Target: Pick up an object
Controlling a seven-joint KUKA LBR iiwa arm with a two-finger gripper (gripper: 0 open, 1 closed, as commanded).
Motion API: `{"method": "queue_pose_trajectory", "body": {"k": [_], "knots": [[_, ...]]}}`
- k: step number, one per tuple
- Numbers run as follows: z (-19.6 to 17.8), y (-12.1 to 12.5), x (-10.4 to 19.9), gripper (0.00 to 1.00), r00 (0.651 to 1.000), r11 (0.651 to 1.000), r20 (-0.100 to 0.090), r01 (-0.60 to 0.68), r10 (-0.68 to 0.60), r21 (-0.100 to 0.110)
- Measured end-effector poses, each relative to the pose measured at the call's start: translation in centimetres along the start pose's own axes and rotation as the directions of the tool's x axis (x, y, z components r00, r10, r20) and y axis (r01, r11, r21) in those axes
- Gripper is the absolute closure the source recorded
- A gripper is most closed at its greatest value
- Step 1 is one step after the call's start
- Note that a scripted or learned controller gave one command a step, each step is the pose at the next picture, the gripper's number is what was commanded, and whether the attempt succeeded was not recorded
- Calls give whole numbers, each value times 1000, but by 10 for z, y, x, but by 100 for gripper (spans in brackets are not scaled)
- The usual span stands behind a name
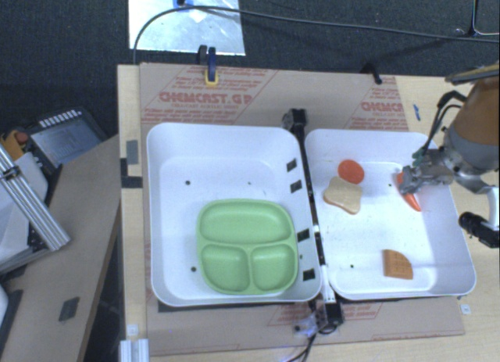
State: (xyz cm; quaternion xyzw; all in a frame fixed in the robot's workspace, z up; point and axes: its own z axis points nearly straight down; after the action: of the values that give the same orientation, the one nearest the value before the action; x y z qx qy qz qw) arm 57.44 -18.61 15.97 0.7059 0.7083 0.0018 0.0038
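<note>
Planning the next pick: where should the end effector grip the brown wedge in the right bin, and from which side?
Probably from straight above, across the wedge's narrower width: it lies flat near the front of the right bin, apart from the other pieces, so its side edges look free.

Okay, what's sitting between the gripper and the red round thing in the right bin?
In the camera view, bare white bin floor separates the gripper from the red round piece; the tan piece lies just below that line.

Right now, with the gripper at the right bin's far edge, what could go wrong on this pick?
1. The gripper sits over the orange carrot-like piece, close to the right bin's wall; the fingers may clip the rim.
2. The piece is small and slanted, so it could slip out.
</note>
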Motion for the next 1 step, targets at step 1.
{"method": "queue_pose_trajectory", "body": {"k": [1], "knots": [[-64, 4, -2, 100, 1000, 1000, 0, 2, -2, -1]]}}
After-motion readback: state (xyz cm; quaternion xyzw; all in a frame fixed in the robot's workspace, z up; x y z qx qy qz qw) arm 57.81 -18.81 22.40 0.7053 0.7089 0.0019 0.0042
